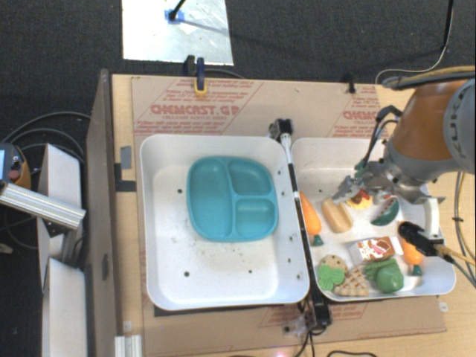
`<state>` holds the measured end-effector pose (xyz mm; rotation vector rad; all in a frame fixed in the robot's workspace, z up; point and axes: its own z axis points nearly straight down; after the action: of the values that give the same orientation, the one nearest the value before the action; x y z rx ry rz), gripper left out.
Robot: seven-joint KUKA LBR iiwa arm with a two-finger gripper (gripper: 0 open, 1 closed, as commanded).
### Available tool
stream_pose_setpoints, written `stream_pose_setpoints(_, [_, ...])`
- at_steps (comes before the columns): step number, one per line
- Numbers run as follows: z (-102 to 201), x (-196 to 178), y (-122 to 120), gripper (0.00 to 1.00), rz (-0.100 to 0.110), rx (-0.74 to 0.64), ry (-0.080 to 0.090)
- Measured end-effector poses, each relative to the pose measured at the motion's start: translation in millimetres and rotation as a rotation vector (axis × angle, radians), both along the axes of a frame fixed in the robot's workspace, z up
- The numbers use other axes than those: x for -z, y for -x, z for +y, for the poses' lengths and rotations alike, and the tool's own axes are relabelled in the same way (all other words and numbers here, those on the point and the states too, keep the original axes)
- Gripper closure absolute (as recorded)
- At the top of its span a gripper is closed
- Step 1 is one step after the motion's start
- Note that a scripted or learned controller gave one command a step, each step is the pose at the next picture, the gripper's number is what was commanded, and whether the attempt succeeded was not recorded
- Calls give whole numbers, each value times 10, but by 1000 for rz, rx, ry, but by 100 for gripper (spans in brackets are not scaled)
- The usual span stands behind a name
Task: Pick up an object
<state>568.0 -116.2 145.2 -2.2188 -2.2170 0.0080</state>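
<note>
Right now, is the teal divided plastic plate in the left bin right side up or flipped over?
Right side up. The teal divided plastic plate lies flat on the left white bin's floor with three recessed compartments facing upward, all empty.

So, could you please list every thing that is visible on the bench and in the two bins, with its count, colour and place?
bins: 2, white, side by side on the bench
divided plate: 1, teal, in the left bin
carrot: 1, orange, right bin, along its left wall
bread roll: 1, tan, right bin, beside the carrot
small toy food: 1, yellow and red, right bin, under the gripper
green toy foods: several, right bin, front part
cardboard sheet: 1, brown with red print, under the bins
clamp: 1, yellow and dark, rear edge of the cardboard
arm: 1, grey and orange, from the right
gripper: 1, dark, over the right bin
</note>
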Motion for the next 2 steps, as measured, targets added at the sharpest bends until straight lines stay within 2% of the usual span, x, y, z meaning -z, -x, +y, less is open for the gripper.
stream_pose_setpoints(1, [90,635,110,0,-7,-1,2])
stream_pose_setpoints(2, [99,504,93,100,-10,-2,-1])
